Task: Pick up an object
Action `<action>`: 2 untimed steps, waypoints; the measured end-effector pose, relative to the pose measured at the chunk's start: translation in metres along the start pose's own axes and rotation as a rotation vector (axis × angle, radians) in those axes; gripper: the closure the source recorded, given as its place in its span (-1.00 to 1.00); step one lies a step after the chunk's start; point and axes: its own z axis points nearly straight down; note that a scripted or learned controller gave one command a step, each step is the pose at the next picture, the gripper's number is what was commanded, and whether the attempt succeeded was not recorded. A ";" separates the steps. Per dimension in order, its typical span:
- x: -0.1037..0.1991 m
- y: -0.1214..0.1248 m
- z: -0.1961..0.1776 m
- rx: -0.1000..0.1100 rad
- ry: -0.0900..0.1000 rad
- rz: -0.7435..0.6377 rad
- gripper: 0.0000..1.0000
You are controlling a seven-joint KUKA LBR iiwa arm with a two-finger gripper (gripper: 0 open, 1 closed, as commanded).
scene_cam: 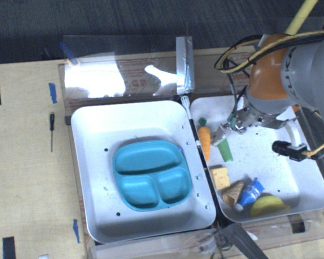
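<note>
My gripper [226, 130] reaches into the right bin [282, 188] from the right, low over its far left part. Its tip sits between an orange carrot [205, 142] lying along the bin's left wall and a green stick-shaped piece [225, 150] just below it. I see nothing held between the fingers. Further toward the front of the same bin lie a yellow cheese-like block [220, 177], a tan wedge [232, 193], a blue bottle-like toy [249, 194] and a yellow banana-like piece [268, 204].
The left bin [91, 161] holds a blue divided plate [151, 173]. A metal divider post [185, 64] stands behind the seam between the bins. Cables [240, 50] loop above the wrist, and a black part [288, 149] hangs over the right bin.
</note>
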 end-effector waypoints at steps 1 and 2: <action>0.000 0.003 -0.013 -0.008 -0.002 -0.002 1.00; 0.058 0.029 -0.100 0.000 0.005 0.107 1.00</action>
